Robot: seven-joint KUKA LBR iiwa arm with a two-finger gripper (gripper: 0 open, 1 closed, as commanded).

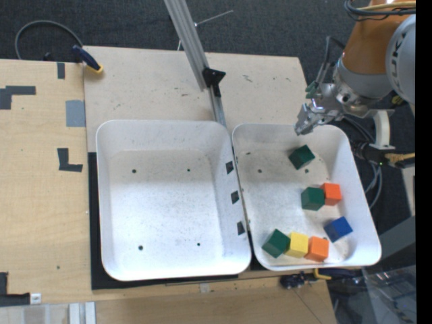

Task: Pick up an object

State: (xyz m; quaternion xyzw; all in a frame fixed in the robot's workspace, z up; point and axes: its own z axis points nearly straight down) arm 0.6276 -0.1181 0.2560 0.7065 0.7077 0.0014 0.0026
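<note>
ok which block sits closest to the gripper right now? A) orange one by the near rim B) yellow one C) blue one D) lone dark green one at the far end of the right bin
D: the lone dark green block lies just below the gripper, apart from the other blocks further down the right bin.

Even, fairly bright overhead light fell on the scene, leaving the two white bins (165, 201) near washed out with only soft shadows along their inner walls, a sheen on the arm's orange band (378, 19), and mild softness and grain throughout.
</note>
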